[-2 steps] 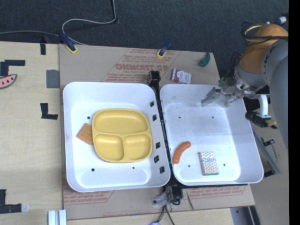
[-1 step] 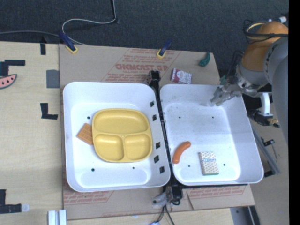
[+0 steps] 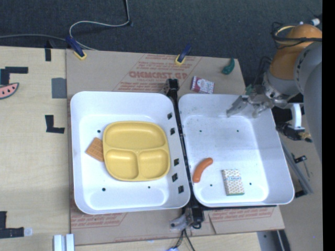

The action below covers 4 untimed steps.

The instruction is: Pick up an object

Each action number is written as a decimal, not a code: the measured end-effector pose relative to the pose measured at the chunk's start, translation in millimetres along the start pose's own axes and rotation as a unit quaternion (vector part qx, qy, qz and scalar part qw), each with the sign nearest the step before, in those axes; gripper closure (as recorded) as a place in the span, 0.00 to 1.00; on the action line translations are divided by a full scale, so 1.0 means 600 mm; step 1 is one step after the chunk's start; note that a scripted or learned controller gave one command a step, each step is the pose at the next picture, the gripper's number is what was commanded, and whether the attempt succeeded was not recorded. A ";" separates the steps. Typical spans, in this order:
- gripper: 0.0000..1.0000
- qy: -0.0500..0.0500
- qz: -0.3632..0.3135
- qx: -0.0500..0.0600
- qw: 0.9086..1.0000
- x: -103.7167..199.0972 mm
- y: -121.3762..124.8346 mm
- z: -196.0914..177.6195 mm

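The jaws (image 3: 242,107) hang spread and empty at the right bin's (image 3: 272,140) far rim; sausage (image 3: 202,169) and card box (image 3: 233,182) lie well below them (a descent here risks striking the rim).

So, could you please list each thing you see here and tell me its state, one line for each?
Gripper: empty, above the right bin's far edge.
Yellow plate: upright, flat in the left bin.
Orange cracker: flat, partly under the plate.
Sausage: lying in the right bin.
Card box: lying flat, near the sausage.
Small packet: on cardboard, outside the bins.
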State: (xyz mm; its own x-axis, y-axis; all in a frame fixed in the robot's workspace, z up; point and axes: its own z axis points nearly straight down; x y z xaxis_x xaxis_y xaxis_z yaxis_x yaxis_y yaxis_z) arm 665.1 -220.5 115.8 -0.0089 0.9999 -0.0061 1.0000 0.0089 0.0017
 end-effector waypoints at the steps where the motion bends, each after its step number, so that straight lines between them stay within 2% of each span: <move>1: 0.00 0.001 0.004 0.000 1.000 0.060 -0.017 0.048; 2: 1.00 0.001 0.003 -0.002 1.000 0.060 -0.016 0.032; 3: 0.00 0.001 0.003 -0.001 1.000 0.060 -0.017 0.032; 4: 1.00 0.001 0.003 -0.002 1.000 0.061 -0.016 0.016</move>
State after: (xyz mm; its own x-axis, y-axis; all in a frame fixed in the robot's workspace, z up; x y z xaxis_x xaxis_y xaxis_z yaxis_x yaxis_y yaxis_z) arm 655.1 -184.1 106.2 -0.0032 1.0000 -0.0040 1.0000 0.0032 0.0048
